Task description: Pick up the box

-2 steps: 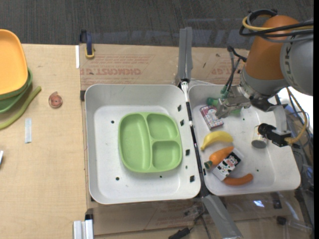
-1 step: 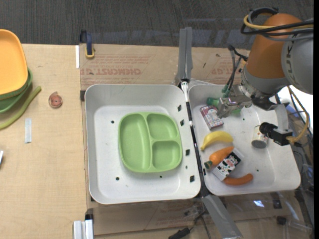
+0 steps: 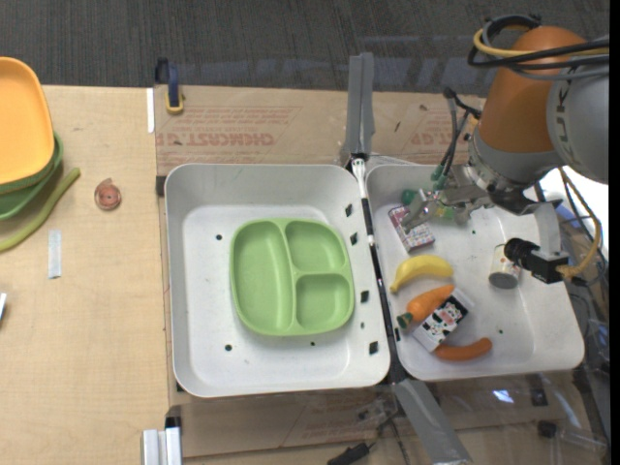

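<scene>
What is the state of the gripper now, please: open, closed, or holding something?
Gripper: cannot be told; it sits low in the right bin, at the small pink box.

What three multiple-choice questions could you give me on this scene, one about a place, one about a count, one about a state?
1. Where is the green divided plate?
A. left bin
B. right bin
C. bare bench

2. How many compartments does the plate have?
A. two
B. three
C. five

3. How does the banana lie?
A. on the plate
B. on the floor of the right bin, above the carrot
C. on the bench beside the orange dish

Answers: 1 A, it sits inside the left bin. 2 B, one long section and two smaller ones. 3 B, it rests on the bin floor with the carrot just below.
</scene>
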Controlling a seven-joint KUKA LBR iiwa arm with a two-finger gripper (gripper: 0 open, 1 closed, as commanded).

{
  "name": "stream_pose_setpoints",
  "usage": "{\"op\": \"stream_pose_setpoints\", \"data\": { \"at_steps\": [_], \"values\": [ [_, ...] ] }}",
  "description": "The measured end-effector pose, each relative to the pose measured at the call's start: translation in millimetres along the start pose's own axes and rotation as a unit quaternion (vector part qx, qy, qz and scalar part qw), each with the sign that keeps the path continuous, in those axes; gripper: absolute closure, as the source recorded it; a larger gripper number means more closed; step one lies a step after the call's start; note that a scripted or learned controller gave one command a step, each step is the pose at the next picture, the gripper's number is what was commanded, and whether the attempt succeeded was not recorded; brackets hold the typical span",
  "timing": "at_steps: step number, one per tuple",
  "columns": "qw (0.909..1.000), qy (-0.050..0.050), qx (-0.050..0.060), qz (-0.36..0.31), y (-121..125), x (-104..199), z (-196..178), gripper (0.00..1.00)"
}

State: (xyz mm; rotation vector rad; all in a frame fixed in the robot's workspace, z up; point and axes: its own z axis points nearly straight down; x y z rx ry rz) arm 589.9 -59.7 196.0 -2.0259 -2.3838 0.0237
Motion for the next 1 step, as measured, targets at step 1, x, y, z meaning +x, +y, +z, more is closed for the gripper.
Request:
{"op": "stream_pose_setpoints", "data": {
  "at_steps": [1],
  "values": [
    [0.9988, 0.000, -0.007, 0.049, 24.3, -13.7, 8.2, 0.00]
  ]
}}
